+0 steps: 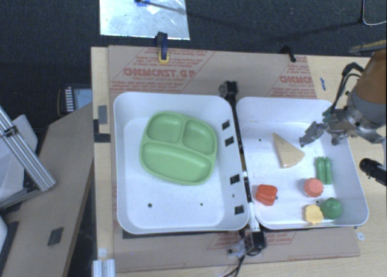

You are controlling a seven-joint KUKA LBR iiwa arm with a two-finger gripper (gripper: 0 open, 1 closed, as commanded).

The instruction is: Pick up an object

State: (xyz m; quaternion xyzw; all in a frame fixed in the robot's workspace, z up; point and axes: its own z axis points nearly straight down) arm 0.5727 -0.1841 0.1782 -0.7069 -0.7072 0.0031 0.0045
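In the right bin (266, 115) lie several toy foods. A pale cheese wedge (287, 150) sits near the middle, with a green bean bundle (324, 170) to its right. Below them are an orange-pink ball (312, 187), a red pepper (266, 194), a yellow piece (313, 213) and a green round piece (331, 208). My gripper (323, 136) hangs over the bin's upper right, above and to the right of the cheese wedge. It is open, with nothing between its fingers.
A green divided plate (179, 147) lies in the left bin (130, 209). A black ridge with clips (237, 149) separates the two bins. The arm's orange band (370, 82) is at the right edge. A silver sheet (143, 2) lies beyond the bench.
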